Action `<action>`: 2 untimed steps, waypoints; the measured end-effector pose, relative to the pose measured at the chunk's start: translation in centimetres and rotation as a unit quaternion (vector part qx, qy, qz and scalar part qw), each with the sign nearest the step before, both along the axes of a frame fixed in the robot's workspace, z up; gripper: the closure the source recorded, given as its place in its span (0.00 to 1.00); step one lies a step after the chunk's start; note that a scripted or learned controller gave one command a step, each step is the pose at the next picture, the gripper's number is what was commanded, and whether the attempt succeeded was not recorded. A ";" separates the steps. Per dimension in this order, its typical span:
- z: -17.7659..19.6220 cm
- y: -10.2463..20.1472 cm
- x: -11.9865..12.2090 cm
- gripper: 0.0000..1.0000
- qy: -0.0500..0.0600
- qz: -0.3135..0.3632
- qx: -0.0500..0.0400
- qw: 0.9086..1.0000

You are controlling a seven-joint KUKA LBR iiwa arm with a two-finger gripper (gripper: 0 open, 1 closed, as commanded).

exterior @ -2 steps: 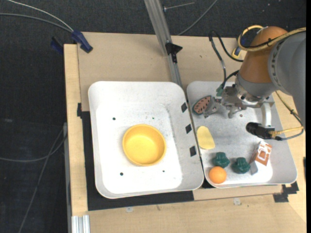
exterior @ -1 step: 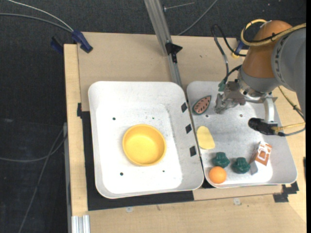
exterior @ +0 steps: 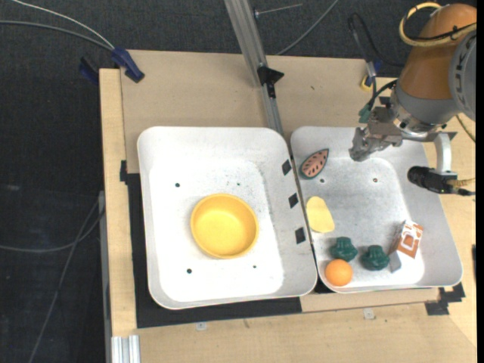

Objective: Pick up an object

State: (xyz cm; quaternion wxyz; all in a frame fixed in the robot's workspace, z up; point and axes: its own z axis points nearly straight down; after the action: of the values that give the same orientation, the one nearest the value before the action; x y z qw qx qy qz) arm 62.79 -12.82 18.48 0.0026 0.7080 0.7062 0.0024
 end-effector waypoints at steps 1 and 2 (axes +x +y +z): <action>5.8 0.0 0.2 1.00 -0.002 0.002 0.000 1.000; 4.9 5.1 -0.9 1.00 0.009 0.003 0.003 1.000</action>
State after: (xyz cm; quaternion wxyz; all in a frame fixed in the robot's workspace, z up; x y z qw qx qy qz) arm 61.91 -7.68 23.35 -0.0056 0.7058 0.7084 -0.0018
